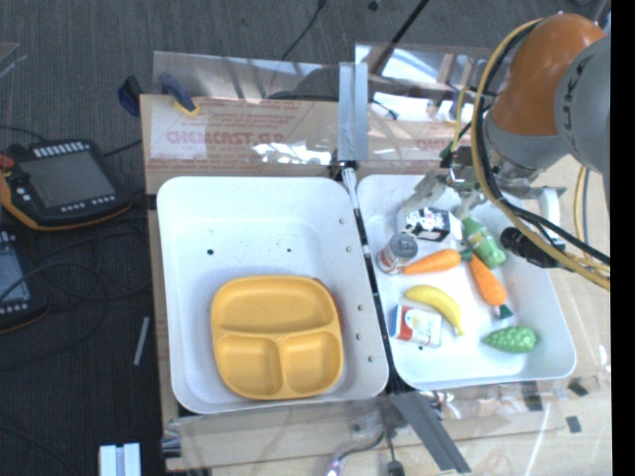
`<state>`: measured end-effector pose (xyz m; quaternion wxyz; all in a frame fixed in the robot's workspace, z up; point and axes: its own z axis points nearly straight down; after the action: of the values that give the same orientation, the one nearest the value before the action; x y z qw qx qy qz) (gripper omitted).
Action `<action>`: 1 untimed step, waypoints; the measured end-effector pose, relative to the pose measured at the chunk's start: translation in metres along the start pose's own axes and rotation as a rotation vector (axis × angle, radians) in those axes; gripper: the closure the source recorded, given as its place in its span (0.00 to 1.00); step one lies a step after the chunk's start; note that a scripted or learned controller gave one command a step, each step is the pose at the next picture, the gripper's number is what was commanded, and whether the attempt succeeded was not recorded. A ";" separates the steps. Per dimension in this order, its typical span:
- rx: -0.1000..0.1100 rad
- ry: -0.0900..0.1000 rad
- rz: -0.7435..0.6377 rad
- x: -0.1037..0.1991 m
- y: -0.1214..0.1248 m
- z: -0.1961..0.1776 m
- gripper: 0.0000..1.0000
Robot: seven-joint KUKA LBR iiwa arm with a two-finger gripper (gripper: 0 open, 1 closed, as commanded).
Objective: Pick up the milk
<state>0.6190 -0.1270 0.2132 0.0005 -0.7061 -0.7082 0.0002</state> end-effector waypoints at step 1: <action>0.001 0.001 0.292 -0.001 -0.035 0.088 0.00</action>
<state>0.5836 -0.1277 0.1251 0.0011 -0.8017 -0.5977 0.0001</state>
